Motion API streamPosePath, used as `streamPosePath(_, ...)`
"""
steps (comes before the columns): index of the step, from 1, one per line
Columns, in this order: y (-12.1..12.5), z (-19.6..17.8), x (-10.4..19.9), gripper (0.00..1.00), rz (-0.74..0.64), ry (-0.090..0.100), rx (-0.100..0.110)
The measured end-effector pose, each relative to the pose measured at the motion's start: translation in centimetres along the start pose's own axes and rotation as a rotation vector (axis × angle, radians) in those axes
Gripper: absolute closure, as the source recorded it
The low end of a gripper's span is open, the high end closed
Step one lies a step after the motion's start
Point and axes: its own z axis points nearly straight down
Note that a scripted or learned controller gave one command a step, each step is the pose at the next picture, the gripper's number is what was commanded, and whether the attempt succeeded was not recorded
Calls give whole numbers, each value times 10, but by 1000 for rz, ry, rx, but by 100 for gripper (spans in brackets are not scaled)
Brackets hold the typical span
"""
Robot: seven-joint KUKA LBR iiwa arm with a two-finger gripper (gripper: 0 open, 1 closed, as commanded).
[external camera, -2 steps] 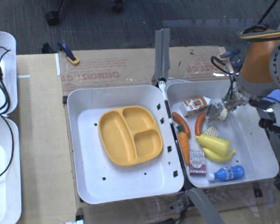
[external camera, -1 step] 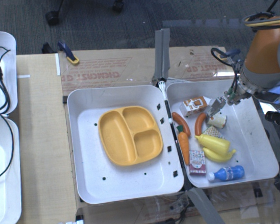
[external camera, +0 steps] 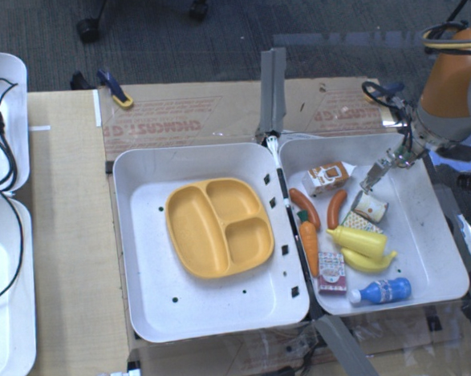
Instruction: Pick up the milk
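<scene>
Hanging over the far right corner of the right bin [external camera: 444,209], the gripper [external camera: 369,183] is pointing down and to the left at a slant, its tip poised just above a small white carton [external camera: 370,208], which I am taking to be the milk. Whether the gripper is open or closed I cannot tell from where I am standing; it is reading as one narrow grey wedge, and nothing is showing inside it. The carton is lying near the middle of that bin, tipped on its side, touching or almost touching the yellow bananas [external camera: 362,245] in front of it, with a sausage [external camera: 336,208] just beside it on the left. That crowding is probably why the grey arm [external camera: 446,88] is coming in from the open back-right side, where no neighbours are getting in the way. A brown-and-white carton [external camera: 329,177] is sitting a little further back and could be mistaken for the target. The left bin [external camera: 147,302] is holding a yellow divided plate [external camera: 220,226], well apart from all this. Nothing is being lifted yet, as far as I can judge.
</scene>
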Motion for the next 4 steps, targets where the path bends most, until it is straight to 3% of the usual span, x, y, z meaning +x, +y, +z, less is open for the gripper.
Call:
streamPosePath(1, 53, 14, 71, 0, -148, 3, 2)
streamPosePath(2, 53, 3, 71, 100, -149, 2, 2)
streamPosePath(3, 17, -3, 73, 100, -408, 1, -2)
streamPosePath(4, 26, -85, 158, 100, -528, 3, 0)
